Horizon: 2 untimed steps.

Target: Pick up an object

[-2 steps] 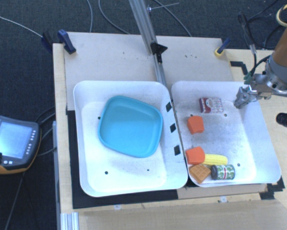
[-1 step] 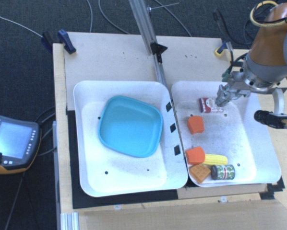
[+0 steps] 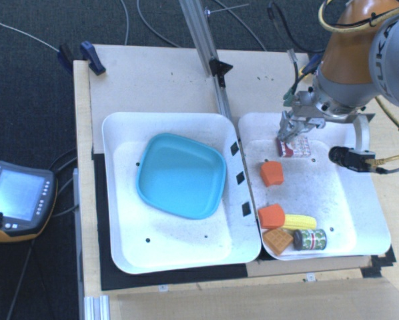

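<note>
Orange and grey, the arm (image 3: 359, 39) leans in from the right over the right bin (image 3: 339, 209), and its tool (image 3: 294, 131) hangs low at that bin's far end. Whether its fingers are apart or together I cannot tell from here; the metal parts blur into one another. Just under the tool, touching or nearly so, lies a small red-and-white packet (image 3: 294, 147) on the bin floor. I can't say it is gripped.

A little nearer to me than the tool sits an orange block (image 3: 272, 173), apart from the packet. Further toward me, at the near edge of the same bin, a second orange block (image 3: 271, 215) rests just beside a yellow corn cob (image 3: 299, 221), with a tan waffle-like piece (image 3: 277, 240) and a small dark can (image 3: 310, 239) lying on its side close against them.

To the tool's left, across the divide, the left bin (image 3: 119, 245) holds a turquoise plate (image 3: 181, 175). Both bins rest on the pale counter (image 3: 153, 79). Well off to the left, on the dark floor, lies a handheld control pendant (image 3: 16, 199).
</note>
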### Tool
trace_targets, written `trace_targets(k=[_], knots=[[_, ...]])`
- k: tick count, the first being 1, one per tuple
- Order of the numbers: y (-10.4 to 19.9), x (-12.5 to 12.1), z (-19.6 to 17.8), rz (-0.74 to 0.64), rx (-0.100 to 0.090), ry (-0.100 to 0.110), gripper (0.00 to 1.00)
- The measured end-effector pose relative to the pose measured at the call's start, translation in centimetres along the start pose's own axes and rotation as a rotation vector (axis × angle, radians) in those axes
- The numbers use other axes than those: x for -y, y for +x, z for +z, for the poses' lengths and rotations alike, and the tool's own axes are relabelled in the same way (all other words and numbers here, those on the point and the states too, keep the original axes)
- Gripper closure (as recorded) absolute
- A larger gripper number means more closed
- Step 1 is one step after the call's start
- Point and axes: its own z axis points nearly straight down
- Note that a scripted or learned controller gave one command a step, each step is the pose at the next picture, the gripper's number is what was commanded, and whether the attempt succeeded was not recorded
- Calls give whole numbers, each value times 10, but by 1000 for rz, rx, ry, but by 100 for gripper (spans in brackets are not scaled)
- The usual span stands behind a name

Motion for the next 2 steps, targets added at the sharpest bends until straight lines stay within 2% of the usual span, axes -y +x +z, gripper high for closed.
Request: trace_targets(k=[1,2], knots=[[51,-9,-11,1,0,0,100],[99,-17,-2,1,0,2,100]])
